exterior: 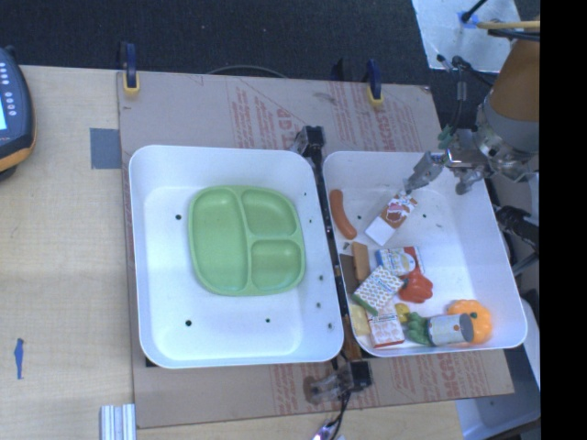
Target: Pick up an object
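Observation:
My gripper [431, 170] hangs over the back part of the right bin [491, 236], coming in from the right below the orange band of the arm. Its tip reaches down and left to the top end of a small white and red packet [396, 213]. The packet lies tilted just below that tip, and I cannot tell whether it is gripped or only touched. A brown sausage [341, 214] lies along the bin's left wall, to the left of the packet.
The right bin's front holds several things: printed packets [381, 287], a red piece [417, 288], an orange piece [470, 313] and a grey can [448, 330]. The left bin [165, 328] holds a green divided plate [246, 240]. A handheld pendant [14, 108] lies at the far left.

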Robot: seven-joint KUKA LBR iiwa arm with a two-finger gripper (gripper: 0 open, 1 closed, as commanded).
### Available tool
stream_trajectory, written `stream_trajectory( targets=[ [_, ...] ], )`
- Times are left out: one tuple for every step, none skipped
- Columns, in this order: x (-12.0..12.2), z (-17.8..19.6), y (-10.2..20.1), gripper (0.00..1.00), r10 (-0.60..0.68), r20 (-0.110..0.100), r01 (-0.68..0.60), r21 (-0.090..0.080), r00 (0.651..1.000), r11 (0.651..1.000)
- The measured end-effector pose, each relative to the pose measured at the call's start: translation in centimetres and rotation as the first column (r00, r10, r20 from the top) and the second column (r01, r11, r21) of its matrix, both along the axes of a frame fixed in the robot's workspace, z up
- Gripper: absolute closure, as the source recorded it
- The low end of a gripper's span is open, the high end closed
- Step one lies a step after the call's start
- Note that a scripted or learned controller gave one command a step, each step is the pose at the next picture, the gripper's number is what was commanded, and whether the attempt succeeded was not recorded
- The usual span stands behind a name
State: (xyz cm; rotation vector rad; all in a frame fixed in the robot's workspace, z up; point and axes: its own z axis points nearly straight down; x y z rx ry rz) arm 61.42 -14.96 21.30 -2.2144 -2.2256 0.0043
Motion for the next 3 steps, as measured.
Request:
stream_trajectory(
  targets=[
    [2.7,-12.7,1.0,0.00,0.005,-0.003,-0.005,0.000,1.000,1.000],
    [4.3,-12.0,2.3,0.00,0.001,0.003,-0.001,-0.001,1.000,1.000],
    [4.2,-12.0,-3.1,0.00,-0.003,0.003,0.003,-0.001,1.000,1.000]
  ],
)
